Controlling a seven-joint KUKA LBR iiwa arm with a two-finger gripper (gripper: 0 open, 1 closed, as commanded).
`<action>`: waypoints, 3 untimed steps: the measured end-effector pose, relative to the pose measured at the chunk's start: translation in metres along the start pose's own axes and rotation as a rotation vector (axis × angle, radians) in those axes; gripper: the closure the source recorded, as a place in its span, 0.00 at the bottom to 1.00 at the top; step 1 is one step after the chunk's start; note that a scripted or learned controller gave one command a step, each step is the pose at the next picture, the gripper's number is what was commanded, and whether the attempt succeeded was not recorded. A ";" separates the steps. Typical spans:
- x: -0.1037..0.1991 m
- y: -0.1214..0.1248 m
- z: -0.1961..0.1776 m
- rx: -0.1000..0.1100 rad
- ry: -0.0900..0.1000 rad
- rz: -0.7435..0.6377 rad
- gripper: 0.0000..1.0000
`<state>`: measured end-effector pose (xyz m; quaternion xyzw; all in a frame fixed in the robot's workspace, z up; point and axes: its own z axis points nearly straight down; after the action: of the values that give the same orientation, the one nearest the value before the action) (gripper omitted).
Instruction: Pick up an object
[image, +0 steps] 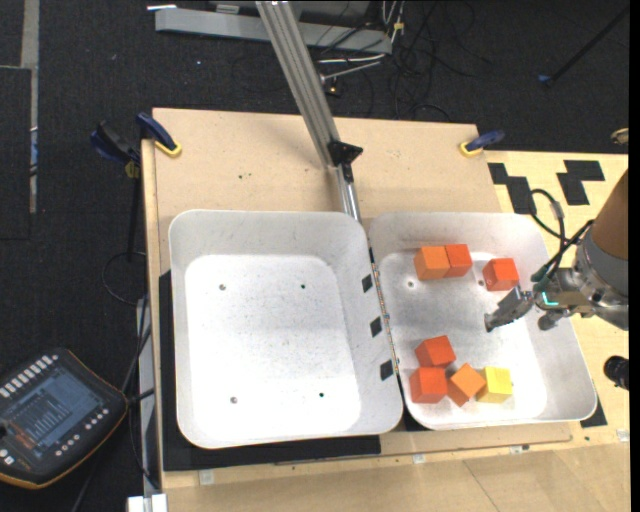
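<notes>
Two shallow white bins sit side by side on a wooden bench (260, 150). The left bin (200, 240) has a speckled floor and nothing on it. The right bin (570, 385) holds all the blocks. Near its far side, a pair of orange blocks (443, 261) sit touching each other, and a single red-orange block (500, 273) lies just beside them toward the right. Near the front edge there is a cluster: one red-orange block (435, 351) sits behind another red-orange block (428, 384), an orange block (466, 383) is turned at an angle beside it, and a yellow block (497, 383) touches that one on its right.

The gripper (520, 311) reaches in from the right and hangs over the bare middle of the right bin, between the far blocks and the front cluster. Its dark fingers (503, 313) point left with no block between them; how far apart they are I cannot tell.
</notes>
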<state>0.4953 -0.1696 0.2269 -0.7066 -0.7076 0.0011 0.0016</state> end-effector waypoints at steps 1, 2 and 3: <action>0.000 0.001 -0.002 -0.004 -0.001 0.001 0.00; -0.007 0.006 0.047 0.001 0.000 0.003 0.00; -0.005 0.011 0.092 0.001 0.000 0.002 0.00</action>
<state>0.5055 -0.1743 0.1351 -0.7072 -0.7070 0.0011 0.0020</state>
